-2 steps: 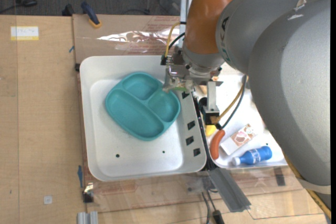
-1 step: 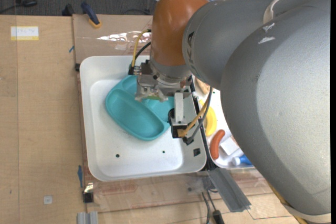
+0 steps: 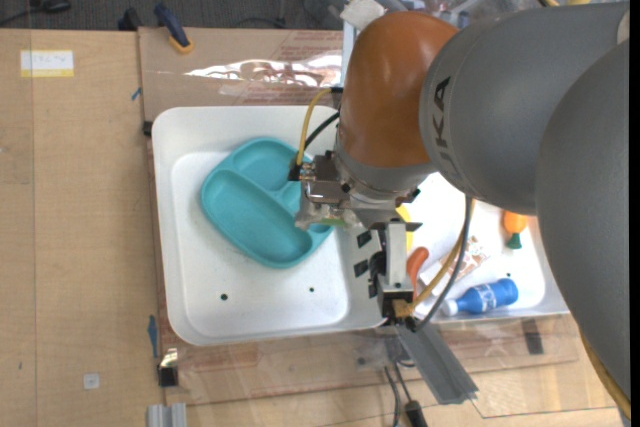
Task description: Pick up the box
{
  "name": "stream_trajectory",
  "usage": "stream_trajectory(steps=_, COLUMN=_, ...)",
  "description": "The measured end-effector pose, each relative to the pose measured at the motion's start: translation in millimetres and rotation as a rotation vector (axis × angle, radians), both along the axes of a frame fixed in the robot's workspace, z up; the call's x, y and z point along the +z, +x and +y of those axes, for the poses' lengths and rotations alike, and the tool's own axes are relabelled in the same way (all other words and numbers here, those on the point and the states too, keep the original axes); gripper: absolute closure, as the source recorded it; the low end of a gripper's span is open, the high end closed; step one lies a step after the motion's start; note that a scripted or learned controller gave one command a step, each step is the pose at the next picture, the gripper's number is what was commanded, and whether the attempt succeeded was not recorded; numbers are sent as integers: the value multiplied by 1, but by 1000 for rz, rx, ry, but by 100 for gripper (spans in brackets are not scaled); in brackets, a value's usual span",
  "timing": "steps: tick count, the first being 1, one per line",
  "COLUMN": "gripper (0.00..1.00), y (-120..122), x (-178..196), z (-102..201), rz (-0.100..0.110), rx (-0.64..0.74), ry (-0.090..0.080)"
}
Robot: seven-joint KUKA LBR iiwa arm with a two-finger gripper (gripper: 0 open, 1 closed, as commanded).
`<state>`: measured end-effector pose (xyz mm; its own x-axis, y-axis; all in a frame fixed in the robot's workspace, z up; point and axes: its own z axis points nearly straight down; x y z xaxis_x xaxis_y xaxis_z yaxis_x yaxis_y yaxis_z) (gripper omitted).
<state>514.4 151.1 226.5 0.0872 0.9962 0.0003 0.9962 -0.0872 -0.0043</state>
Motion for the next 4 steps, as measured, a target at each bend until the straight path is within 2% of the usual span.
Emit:
stream_trajectory(steps=1, gripper=100, y=-12, x=-24, z=45, rz=1, rx=14, ry=-1)
stream_trajectory(steps=2, gripper=100, y=-37, x=-126, z=73, rz=3, rx=-308, ry=-3)
stream_trajectory(steps=3, gripper=100, y=-35, x=-55, z=-22, rz=-3, rx=-70, ry=-1)
stream_trajectory(steps=4, gripper=100, y=-36, x=-32, z=44, rz=-3, rx=-72, ry=0)
